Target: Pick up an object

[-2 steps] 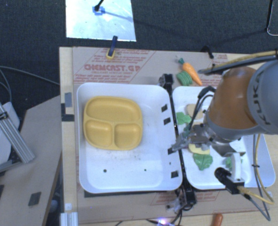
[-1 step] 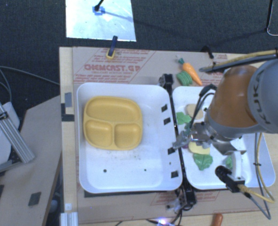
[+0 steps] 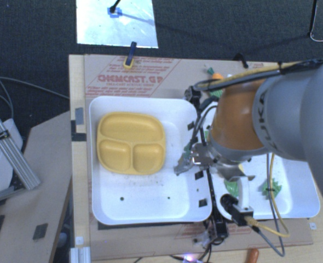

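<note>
We see a yellow divided tray (image 3: 131, 142) lying flat in the upper-left part of the left bin (image 3: 150, 201), its long axis running roughly left to right across the view, with the single wide compartment toward the far side and the two smaller ones toward the near side. The gripper (image 3: 184, 163) sits just right of the tray near the seam between the bins, and we cannot tell its state (the wrist hides it). The arm (image 3: 282, 114) covers much of the right bin (image 3: 298, 201), where small green items (image 3: 271, 189) lie.
</note>
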Robot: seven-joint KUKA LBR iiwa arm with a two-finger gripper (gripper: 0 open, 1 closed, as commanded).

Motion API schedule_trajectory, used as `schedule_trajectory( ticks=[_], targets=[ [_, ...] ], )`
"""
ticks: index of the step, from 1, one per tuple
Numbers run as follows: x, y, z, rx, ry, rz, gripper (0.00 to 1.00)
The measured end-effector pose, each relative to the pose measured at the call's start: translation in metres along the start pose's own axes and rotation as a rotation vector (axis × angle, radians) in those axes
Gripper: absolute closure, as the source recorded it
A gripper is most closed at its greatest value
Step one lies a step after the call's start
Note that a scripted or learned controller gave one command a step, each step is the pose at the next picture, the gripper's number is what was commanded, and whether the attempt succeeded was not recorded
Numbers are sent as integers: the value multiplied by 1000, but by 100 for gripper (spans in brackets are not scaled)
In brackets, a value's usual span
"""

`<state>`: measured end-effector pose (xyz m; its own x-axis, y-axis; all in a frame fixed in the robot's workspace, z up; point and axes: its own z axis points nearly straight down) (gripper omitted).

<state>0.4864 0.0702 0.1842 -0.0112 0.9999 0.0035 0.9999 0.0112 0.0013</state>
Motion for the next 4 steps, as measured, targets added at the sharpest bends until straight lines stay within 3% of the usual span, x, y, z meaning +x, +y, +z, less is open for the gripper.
schedule_trajectory(
  ticks=[1, 2, 3, 4],
  targets=[
    [72, 39, 87, -6, -2, 2, 0],
    [144, 145, 24, -15, 2, 1, 0],
    [163, 185, 91, 2, -3, 4, 0],
    [163, 187, 75, -8, -2, 0, 100]
  ],
)
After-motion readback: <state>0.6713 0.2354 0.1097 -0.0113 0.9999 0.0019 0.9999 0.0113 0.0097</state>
